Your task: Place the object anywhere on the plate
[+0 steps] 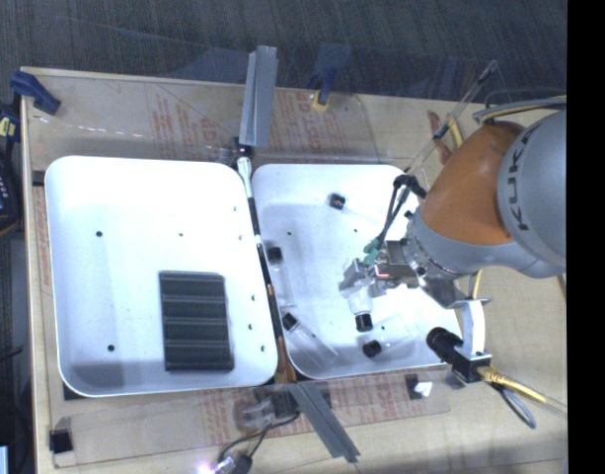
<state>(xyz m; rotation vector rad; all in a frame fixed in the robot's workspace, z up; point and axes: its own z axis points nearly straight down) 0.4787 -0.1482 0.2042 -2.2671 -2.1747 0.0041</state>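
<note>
A black ribbed plate (195, 320) lies flat in the left bin (75, 205), toward its front. In the right bin (312, 181) my gripper (364, 276) hangs low over the middle of the floor, reaching in from the right. Several small black pieces are scattered in that bin. One piece (363, 321) sits just below the gripper and another (371, 348) lies a little nearer the front wall. More lie at the back (336, 201), by the left wall (273, 254) and at the front left (288, 320). No piece can be made out in the gripper.
The grey arm with its orange band (470, 200) covers the right bin's right side. A metal divider bar (257, 97) stands behind the gap between the bins. Clamps and brackets sit along the bench's front edge (312, 413).
</note>
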